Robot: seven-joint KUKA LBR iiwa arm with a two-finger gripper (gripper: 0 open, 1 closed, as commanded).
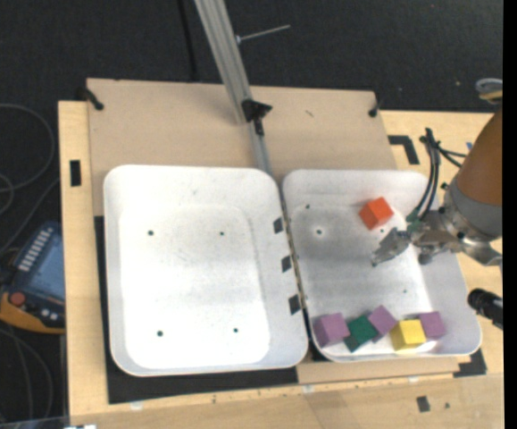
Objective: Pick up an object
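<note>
Fingers (385, 250) on the gripper (392, 244) are hard to read from this angle: I can make out a grey tip poking toward the left over the right bin (329, 204), but whether the two are spread or closed I honestly cannot tell, and nothing shows between them. That tip hangs over bare white floor in the middle of the bin.

Closest block is the orange cube (376, 212), just above and a little left of the tip, apart from it (close, but not touching as far as I can see). Everything else sits along the bin's lower edge in a loose row: a purple block (330, 328) at the left, a green block (362, 332) right beside it, another purple block (382, 319) leaning against that one, then a yellow cube (409, 334) and one more purple block (432, 324) at the lower right.

Further out, the arm (481, 172) comes in from the right of the frame, with the left bin (195, 266) alongside on the bench (187, 123).
</note>
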